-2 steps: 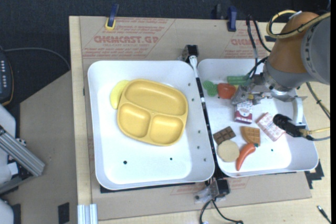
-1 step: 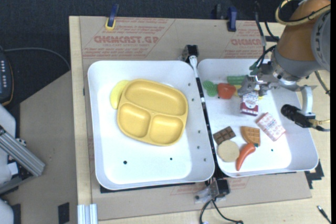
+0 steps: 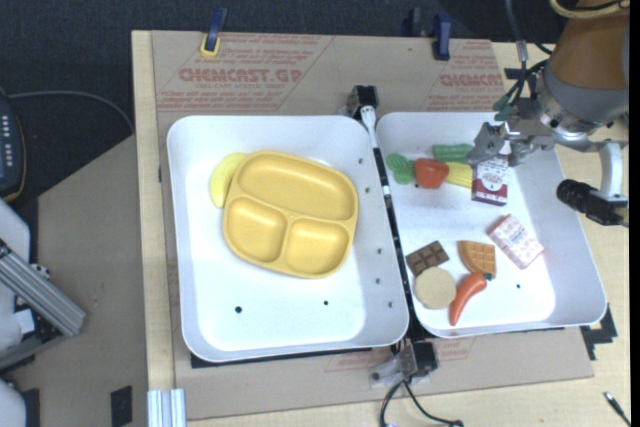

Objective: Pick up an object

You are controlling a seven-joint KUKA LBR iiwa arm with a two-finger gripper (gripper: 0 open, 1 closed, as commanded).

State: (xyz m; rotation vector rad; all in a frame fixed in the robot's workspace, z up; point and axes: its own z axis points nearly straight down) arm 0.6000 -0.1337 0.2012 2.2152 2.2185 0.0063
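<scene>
The small red-and-white carton (image 3: 490,183) stands in the upper middle of the right bin (image 3: 575,255), just beside the corn cob (image 3: 458,177) and tomato (image 3: 431,174), and my gripper (image 3: 497,147) sits directly over its top. Whether I am clamped on it I cannot tell. The yellow divided tray (image 3: 290,212) fills the left bin (image 3: 200,215); the loose food pieces cluster at right, within my reach.

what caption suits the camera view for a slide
Claw poised over toy food in the right bin; yellow divided plate in the left.
</scene>
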